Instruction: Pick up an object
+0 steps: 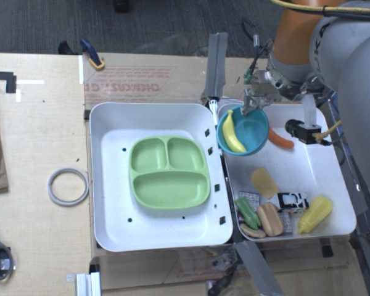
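Note:
My gripper [251, 105] hangs over the far left corner of the right bin [333, 184]. Its fingers are shut on the far rim of a blue bowl [251, 134]. The bowl is tilted and raised, and its left side overlaps the bin's left wall. A yellow banana [232, 135] lies inside the bowl against its left side. Just right of the bowl, an orange carrot [281, 141] rests on the bin floor.
A green divided plate [169, 172] sits in the left bin [105, 165]. The right bin's front holds a tan piece [264, 180], a yellow corn cob [314, 214], a hot dog [270, 219], a green pod [246, 211] and a black-and-white item [291, 200]. A tape ring [68, 185] lies on the bench.

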